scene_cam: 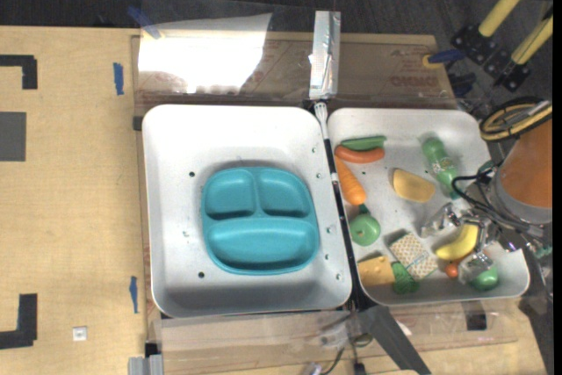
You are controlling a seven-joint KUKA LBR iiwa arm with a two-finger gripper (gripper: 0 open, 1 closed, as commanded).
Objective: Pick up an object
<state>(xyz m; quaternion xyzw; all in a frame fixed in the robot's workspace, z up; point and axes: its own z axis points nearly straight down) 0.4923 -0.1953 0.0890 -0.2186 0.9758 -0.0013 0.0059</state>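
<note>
The right white bin [399, 123] holds several toy foods. A yellow banana [458, 243] lies near its right front corner. My gripper [458, 237] hangs low right over that banana, with metal parts showing on both sides of it. The grey arm with its orange band [534, 171] comes in from the right edge. Close to the banana are a checked cracker [412, 255], a small red piece [452, 270] and a green round piece [485, 279].
Also in the right bin are a green pod [362, 141], two orange carrots [360, 155] [352, 186], a yellow wedge [413, 185], a green apple [364, 230] and a cheese chunk [376, 270]. The left bin [167, 189] holds a teal divided plate [259, 219].
</note>
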